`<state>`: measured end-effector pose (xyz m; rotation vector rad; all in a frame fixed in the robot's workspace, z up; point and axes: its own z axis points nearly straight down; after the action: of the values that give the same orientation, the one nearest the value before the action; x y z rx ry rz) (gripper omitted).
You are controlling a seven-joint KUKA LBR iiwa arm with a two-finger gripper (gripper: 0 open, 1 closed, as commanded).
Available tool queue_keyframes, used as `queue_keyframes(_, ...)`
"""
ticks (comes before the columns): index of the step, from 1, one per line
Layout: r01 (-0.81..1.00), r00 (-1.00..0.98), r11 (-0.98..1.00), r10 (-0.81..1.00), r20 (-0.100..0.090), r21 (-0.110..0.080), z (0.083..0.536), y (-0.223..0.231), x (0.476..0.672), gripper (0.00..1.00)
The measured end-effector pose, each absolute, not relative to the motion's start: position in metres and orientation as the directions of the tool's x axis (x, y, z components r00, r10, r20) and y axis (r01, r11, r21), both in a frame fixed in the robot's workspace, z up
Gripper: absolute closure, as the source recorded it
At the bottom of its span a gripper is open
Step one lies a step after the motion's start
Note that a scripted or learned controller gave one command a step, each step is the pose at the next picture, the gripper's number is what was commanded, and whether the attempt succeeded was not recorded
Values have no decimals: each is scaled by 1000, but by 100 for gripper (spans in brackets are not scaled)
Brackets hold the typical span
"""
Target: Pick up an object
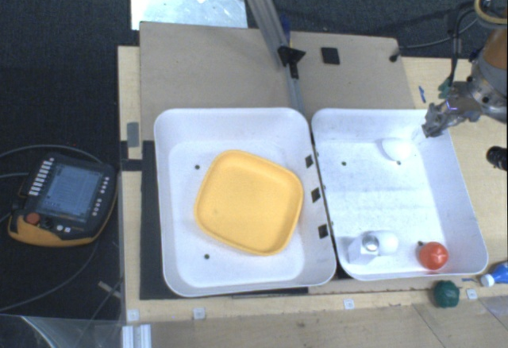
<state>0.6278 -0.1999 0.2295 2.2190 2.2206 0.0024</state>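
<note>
A yellow square plate (249,202) lies in the left bin (173,140). In the right bin (349,132) a white rounded object (396,148) rests near the far right corner. A small silver and white piece (373,244) sits at the near edge, with a red ball (432,256) to its right. My gripper (436,123) hangs at the right bin's far right rim, just right of the white rounded object and above it in the view. Nothing shows between its tips.
A yellow and grey teach pendant (61,198) lies on the dark floor at the left. A slanted metal pole (266,1) crosses behind the bins. A green object (445,293) and a blue one (495,276) lie on the bench past the right bin's near corner.
</note>
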Motion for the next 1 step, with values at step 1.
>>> queue_keyframes(1,1000,-5,5,1000,1,1,229,-143,616,100)
